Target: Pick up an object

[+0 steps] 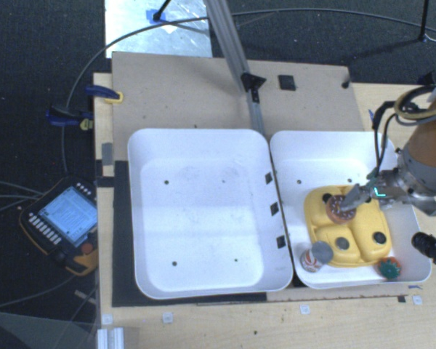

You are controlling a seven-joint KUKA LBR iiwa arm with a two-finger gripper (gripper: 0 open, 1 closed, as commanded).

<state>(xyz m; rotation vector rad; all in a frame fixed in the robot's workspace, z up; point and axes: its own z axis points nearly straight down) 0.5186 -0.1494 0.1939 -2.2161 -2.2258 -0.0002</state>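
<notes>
- Your gripper [346, 201] hovers over the right bin [298, 158], at the upper part of the yellow toy [356, 231]; its state I cannot tell.
- Aim for a small, graspable piece: the brownish round object [338, 208] sits just beneath the tip.
- Descend straight, since the yellow toy looks too broad to pinch.
</notes>
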